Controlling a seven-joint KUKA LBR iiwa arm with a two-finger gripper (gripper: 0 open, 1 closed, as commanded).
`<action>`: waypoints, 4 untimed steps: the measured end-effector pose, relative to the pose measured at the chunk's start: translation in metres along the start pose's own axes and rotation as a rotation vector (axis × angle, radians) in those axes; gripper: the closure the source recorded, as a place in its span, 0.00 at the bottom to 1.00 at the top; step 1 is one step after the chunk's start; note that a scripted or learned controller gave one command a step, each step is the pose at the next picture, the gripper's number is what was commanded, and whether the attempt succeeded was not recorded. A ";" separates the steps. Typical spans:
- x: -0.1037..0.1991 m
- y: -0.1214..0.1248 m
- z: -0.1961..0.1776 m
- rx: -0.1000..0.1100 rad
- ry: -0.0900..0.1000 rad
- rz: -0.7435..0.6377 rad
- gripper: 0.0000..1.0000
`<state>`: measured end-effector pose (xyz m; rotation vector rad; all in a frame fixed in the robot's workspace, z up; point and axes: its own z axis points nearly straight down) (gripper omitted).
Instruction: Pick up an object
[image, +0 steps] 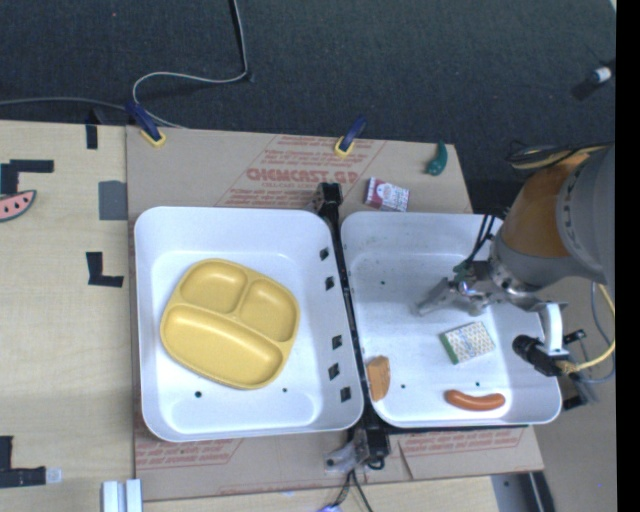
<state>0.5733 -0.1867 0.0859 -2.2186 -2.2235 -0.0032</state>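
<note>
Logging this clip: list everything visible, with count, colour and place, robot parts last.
bins: 2, white, side by side on the bench
divided plate: 1, yellow, left bin
packet: 1, green and white, right bin, just below the gripper
hot dog: 1, orange-red, right bin, near front edge
bread-like piece: 1, brown, right bin, front left corner
small box: 1, red and white, cardboard behind right bin
clamps: 2, yellow and blue, cardboard's back edge
gripper: 1, grey metal, over right bin

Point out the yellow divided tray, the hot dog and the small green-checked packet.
Yellow divided tray (231, 322), camera view: on its central divider ridge.
Hot dog (474, 401), camera view: the middle of its length.
Green-checked packet (468, 342), camera view: the centre of its top face.
</note>
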 end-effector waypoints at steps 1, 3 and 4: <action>-0.018 -0.070 0.000 -0.002 -0.005 0.003 0.00; 0.040 -0.043 -0.010 -0.005 -0.005 0.001 1.00; 0.115 -0.054 -0.186 0.000 -0.002 0.001 1.00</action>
